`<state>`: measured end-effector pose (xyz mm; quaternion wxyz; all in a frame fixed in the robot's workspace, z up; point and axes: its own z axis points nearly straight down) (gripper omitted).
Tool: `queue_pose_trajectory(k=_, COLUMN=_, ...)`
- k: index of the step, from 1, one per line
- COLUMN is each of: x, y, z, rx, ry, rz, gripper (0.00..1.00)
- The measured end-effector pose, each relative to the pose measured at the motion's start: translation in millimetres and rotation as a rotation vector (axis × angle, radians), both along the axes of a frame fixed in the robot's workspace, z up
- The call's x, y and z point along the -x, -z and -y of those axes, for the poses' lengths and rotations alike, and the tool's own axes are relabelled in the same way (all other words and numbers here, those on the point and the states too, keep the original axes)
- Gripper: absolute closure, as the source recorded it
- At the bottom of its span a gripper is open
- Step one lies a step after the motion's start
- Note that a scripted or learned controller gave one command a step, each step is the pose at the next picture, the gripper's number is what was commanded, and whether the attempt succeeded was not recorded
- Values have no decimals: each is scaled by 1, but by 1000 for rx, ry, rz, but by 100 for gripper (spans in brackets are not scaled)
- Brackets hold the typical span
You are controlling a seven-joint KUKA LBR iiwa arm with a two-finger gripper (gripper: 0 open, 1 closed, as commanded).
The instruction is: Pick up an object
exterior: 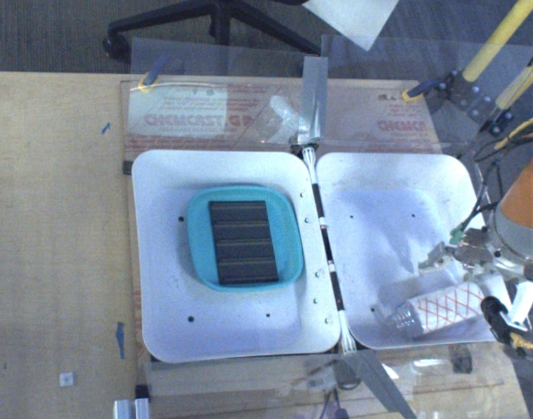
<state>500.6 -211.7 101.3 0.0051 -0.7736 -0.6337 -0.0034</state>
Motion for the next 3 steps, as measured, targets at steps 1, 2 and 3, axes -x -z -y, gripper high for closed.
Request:
queue_pose_trajectory(k=1, x=12, y=-69, z=-2, rx=13, ry=417, rz=-3, gripper=0)
queue_pose_trajectory(k=2, x=12, y=-78, z=-3, rx=14, ry=414, rz=-4, gripper=100)
queue_pose_trajectory(k=3, x=21, y=-168, z=-67, rx=13, ry=509, rz=-4, gripper=100)
